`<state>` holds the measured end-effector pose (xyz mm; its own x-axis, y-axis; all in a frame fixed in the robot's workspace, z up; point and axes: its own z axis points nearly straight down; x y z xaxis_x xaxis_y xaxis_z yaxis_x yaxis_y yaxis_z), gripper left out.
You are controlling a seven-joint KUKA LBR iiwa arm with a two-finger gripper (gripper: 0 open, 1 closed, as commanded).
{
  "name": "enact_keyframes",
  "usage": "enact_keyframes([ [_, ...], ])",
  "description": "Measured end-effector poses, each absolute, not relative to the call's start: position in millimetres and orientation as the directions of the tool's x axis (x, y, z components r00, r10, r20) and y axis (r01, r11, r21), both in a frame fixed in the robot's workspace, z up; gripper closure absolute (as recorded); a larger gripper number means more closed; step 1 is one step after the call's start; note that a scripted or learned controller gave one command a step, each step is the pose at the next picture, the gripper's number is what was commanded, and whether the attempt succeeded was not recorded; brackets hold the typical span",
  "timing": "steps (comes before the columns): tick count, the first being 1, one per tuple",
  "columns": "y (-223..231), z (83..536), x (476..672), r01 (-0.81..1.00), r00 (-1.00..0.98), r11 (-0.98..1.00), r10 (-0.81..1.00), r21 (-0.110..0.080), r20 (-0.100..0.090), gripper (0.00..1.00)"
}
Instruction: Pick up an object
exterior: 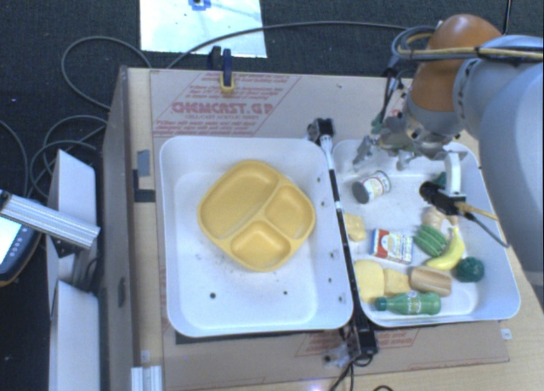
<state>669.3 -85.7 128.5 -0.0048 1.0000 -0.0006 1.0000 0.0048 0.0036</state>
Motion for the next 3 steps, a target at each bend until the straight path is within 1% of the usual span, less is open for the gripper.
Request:
enact_keyframes([
  [1,-47,186,634.3,1.000,-0.006,0.006,1.000,0.004,0.001,0.00],
  [2,-53,185,669.1,1.000,-0.006,0.006,1.000,0.003,-0.001,0.00],
  [3,-86,84,643.0,1.000,-0.002,0.002,1.000,0.000,-0.001,0.00],
])
